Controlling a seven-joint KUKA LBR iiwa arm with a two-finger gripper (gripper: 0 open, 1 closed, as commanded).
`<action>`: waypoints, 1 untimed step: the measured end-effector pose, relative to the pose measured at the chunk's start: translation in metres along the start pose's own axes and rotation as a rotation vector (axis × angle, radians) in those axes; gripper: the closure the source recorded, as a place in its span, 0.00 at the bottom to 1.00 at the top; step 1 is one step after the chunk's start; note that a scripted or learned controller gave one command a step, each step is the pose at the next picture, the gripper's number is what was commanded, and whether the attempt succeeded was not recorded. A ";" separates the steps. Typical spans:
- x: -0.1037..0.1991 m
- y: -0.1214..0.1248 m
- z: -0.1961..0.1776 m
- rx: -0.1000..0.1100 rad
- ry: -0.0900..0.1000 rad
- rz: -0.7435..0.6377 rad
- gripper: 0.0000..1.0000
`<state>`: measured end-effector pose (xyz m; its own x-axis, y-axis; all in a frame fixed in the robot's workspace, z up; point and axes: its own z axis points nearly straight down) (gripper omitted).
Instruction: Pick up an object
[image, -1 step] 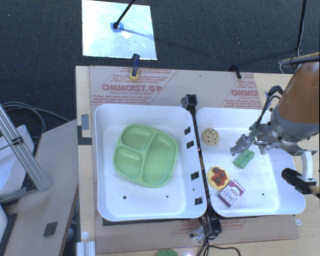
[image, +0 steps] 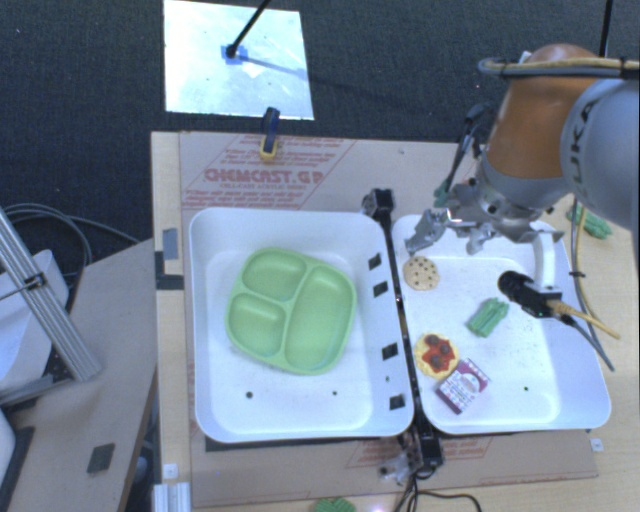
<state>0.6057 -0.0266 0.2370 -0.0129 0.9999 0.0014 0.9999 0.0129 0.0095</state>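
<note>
We see the fingers (image: 425, 232) spread apart with nothing between them. The gripper (image: 452, 232) hangs over the far left corner of the right bin (image: 585, 405), and we cannot tell how high above the floor it is.

Closest to it is the cookie (image: 421, 272), flat on the bin floor just on the near side of the left finger and beside the bin's left wall. Farther right and nearer lies a green block (image: 487, 316), well apart from the cookie. Nearer again, by the left wall, sits a small round pizza (image: 436, 354) with red topping. A dark red packet (image: 462, 385) is just beside it on its near right, and we cannot tell whether the two touch. Across the divider, the left bin (image: 210, 405) holds a green plate (image: 291, 309) with three compartments.

We judge that the task is at its approach step, with nothing grasped or lifted yet. The cookie looks like the likeliest target, being nearest the fingers.

The next move calls for a short shift toward the near side to centre the open fingers over the cookie. They then drop almost to the bin floor, because the cookie is so thin, and close across its width. The wall close by leaves little room on the left, so the fingers may need to straddle the cookie along the wall.
</note>
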 end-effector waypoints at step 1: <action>0.106 0.021 -0.054 0.000 0.002 -0.002 0.00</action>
<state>0.6247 0.0796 0.2915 -0.0150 0.9999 0.0035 0.9998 0.0150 0.0097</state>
